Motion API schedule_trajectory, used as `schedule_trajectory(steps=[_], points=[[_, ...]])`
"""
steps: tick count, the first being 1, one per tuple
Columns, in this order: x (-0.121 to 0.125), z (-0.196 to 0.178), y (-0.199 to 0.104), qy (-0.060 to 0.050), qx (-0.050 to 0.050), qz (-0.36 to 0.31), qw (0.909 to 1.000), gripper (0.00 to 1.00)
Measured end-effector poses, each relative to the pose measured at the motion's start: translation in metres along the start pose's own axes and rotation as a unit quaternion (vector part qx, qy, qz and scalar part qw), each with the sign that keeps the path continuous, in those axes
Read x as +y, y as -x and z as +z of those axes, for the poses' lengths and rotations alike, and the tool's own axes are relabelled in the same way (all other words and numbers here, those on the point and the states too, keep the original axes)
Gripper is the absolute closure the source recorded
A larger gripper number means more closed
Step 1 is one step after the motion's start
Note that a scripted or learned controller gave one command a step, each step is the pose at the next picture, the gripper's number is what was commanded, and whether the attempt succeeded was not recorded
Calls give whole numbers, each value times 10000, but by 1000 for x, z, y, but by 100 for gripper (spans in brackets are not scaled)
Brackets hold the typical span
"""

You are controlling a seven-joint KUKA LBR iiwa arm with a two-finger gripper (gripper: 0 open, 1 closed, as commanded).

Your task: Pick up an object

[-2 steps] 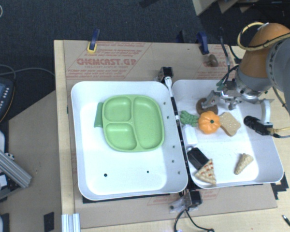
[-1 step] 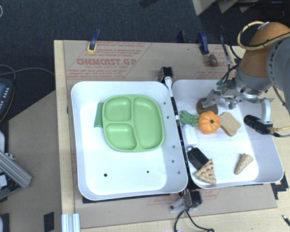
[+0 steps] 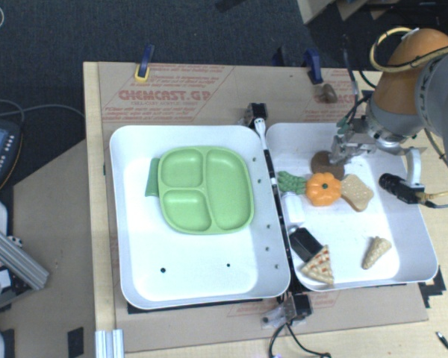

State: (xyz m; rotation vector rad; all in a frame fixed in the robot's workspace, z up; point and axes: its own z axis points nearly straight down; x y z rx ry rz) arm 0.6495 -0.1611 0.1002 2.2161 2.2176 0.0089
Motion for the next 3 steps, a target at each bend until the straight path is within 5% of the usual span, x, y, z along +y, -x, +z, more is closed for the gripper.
schedule_trajectory(steps=[2, 3], points=[[3, -104, -4, 1, -9, -4, 10000, 100], [5, -127, -4, -13, -6, -1, 10000, 100]])
